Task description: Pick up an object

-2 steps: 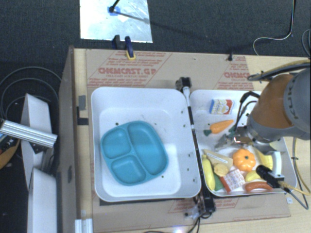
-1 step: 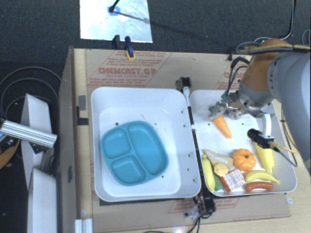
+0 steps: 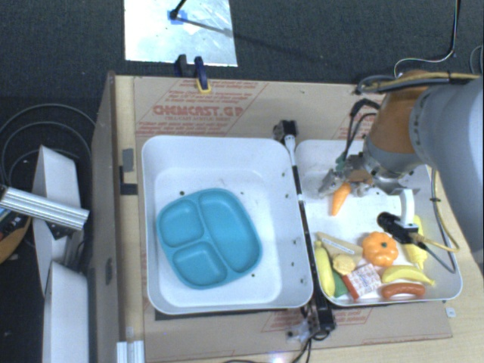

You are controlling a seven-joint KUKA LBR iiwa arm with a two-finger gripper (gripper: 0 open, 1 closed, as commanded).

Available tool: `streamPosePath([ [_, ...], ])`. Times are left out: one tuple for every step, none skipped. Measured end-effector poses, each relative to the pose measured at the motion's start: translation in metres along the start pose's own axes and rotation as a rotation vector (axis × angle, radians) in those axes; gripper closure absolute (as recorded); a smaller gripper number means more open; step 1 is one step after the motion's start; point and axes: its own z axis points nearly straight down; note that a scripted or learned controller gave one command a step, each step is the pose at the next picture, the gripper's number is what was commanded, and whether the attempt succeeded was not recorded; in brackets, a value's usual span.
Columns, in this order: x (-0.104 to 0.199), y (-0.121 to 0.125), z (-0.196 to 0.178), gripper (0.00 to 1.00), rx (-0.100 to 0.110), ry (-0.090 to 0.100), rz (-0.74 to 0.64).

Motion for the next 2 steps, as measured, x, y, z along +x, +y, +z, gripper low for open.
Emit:
streamPosePath([
  [-0.001, 0.002, -0.011, 1.0, -0.004, 0.0, -0.001],
  [0.042, -0.045, -0.105, 1.0, -0.003, 0.001, -0.002],
])
